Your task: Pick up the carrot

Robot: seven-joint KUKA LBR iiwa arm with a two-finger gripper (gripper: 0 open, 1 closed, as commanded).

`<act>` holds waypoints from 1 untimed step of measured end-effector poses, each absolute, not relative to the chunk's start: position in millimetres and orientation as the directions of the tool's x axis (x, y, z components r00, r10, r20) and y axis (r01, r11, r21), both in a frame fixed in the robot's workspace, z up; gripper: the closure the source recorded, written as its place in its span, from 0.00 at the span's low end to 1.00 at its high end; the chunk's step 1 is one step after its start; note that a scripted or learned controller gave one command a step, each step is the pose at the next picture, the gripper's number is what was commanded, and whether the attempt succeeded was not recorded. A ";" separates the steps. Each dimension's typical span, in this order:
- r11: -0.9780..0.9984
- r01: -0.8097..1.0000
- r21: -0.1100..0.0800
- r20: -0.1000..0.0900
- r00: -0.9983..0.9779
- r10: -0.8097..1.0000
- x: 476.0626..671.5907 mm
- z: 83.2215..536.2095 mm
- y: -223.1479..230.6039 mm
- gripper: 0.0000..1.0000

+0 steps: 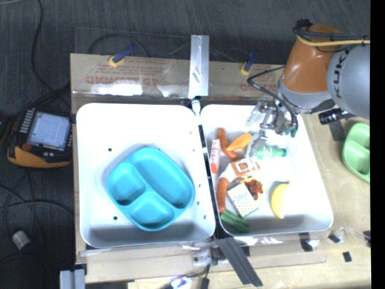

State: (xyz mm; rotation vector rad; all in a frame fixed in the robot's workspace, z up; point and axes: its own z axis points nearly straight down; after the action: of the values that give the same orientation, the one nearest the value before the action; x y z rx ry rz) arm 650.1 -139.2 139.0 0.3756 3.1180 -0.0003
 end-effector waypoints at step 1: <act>0.997 0.078 -0.002 0.001 -0.997 0.078 661.6 88.8 -127.9 0.00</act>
State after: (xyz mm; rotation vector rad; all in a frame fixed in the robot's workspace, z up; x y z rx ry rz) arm 661.6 -127.9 88.8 0.1227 3.1398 -0.0029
